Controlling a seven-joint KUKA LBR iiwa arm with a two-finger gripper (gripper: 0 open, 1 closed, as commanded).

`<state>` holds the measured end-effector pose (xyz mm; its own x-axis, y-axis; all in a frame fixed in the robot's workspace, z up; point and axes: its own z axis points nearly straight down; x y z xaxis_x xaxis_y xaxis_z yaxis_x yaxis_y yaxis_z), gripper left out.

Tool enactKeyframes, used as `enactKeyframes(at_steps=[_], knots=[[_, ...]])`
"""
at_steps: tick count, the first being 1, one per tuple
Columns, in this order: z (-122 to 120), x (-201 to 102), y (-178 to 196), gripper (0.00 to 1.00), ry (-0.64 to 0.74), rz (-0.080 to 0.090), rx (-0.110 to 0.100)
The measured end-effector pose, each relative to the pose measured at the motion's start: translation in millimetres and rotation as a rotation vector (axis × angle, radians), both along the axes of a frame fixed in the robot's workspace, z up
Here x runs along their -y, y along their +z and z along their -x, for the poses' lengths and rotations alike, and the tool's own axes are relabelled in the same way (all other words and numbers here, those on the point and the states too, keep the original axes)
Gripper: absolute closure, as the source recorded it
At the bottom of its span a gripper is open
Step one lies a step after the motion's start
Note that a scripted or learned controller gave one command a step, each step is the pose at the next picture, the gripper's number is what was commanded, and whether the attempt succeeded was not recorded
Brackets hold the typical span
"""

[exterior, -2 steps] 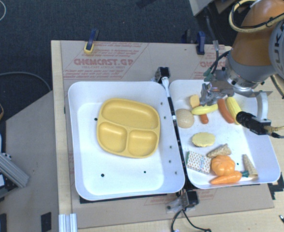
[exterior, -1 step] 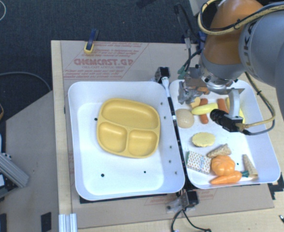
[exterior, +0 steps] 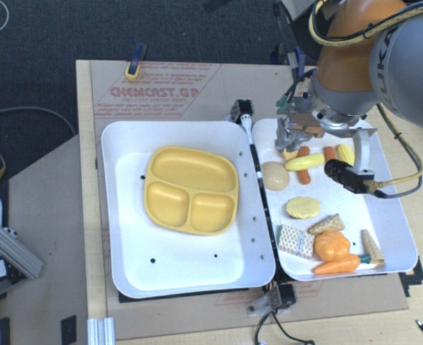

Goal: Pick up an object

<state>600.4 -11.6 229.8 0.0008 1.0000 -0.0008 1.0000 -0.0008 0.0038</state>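
My gripper [exterior: 290,144] reaches down into the back left part of the right bin [exterior: 398,225], just above a yellow banana [exterior: 304,163] and a small red sausage-like piece [exterior: 303,151]. Whether anything sits between the fingers is hidden from this angle. Toy food lies across the right bin: a beige round bun [exterior: 275,176], a yellow oval cookie [exterior: 302,208], an orange pepper [exterior: 331,245], a carrot [exterior: 335,267], a checkered wafer [exterior: 296,240], a bread piece [exterior: 326,225] and a cone [exterior: 372,245].
The left bin [exterior: 125,250] holds a yellow three-compartment tray [exterior: 191,190]. A black cable fitting [exterior: 344,175] hangs off the arm over the right bin's back. Corn [exterior: 345,153] and a red piece [exterior: 329,154] lie behind it. A yellow clamp [exterior: 133,69] sits at the bench's back edge.
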Motion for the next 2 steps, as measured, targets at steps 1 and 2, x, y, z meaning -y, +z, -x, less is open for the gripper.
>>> enactKeyframes(at_steps=[1,2], knots=[[-0.4,-4.9,-13.1,1.0,0.001,-0.001,-0.007],[2.3,1.5,-4.5,1.0,0.001,-0.001,-0.003]])
